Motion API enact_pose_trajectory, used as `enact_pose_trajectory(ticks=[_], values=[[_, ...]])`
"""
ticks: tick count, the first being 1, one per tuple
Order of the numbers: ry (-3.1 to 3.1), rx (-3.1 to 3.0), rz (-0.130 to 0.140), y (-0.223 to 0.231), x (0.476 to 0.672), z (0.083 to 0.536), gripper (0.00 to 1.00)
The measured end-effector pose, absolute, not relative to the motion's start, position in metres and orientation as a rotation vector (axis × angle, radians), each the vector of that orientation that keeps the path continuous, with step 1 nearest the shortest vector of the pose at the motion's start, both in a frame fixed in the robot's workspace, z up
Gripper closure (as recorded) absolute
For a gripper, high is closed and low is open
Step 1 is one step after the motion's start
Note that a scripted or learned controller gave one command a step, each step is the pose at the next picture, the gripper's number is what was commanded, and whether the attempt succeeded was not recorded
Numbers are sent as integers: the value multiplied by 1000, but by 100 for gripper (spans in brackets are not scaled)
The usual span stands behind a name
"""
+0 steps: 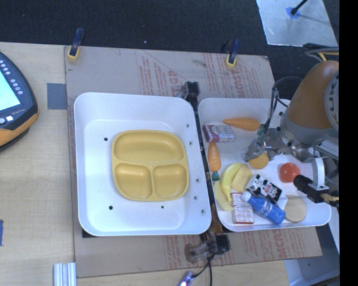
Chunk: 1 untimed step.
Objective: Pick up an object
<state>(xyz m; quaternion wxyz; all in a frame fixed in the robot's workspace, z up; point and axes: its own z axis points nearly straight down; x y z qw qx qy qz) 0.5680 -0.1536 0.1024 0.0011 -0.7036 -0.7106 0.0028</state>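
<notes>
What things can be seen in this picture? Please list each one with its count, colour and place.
bins: 2, white, side by side on the bench
divided plate: 1, yellow, in the left bin
carrots: 2, orange, right bin, far part and left edge
bananas: a small bunch, yellow, middle of right bin
bottle: 1, blue, near edge of right bin
tomato: 1, red, right bin
clamps: 2, blue and yellow, far edge of the board
handheld controller: 1, orange and black, bench's left edge
claw: 1, grey, low over the right bin

Yellow tray, blue bottle
</notes>
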Motion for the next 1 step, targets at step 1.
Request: enact_pose_trajectory(ticks=[1], values=[[-2227, -2213, 1, -54, 576, 192, 100]])
